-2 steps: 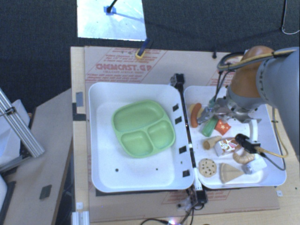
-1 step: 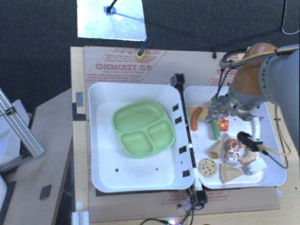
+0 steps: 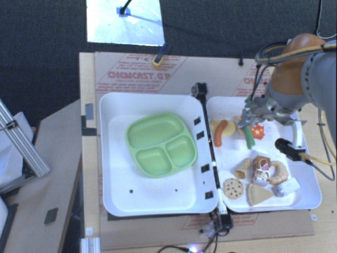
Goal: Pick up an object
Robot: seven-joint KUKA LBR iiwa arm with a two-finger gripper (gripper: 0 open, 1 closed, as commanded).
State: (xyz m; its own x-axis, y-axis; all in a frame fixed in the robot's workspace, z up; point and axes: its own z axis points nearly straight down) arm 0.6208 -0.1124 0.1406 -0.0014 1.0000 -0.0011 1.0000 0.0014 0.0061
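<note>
Your claw [image 3: 246, 121] sits low over the back of the right bin [image 3: 310, 194], hanging from the grey arm [image 3: 316, 73] that comes in from the right with its orange band [image 3: 295, 62] above the wrist. You cannot tell from this view whether its fingers are wide or narrow, since the wrist hides them, and nothing shows clearly gripped between them.

Look just under the claw: a green stick [image 3: 248, 137] lies there, its upper end at or touching the claw tip, its length running toward the front of the bin. A red piece [image 3: 257, 132] rests just beside it on the right. To the claw's left lies an orange sausage [image 3: 220, 132], with a yellow piece [image 3: 230, 129] between the sausage and the claw, close to the tip.

Nearer the front of that bin you have a cookie [image 3: 232, 188], a pale wedge [image 3: 259, 194], a small tan cup [image 3: 243, 168], a brown and white packet [image 3: 261, 168] and a croissant [image 3: 279, 173], all well apart from the claw.

On your left, the other bin [image 3: 113, 141] holds a green tray [image 3: 160, 144] with three compartments. Both bins rest on the tabletop [image 3: 137, 70], touching along a black divider [image 3: 206, 141].
</note>
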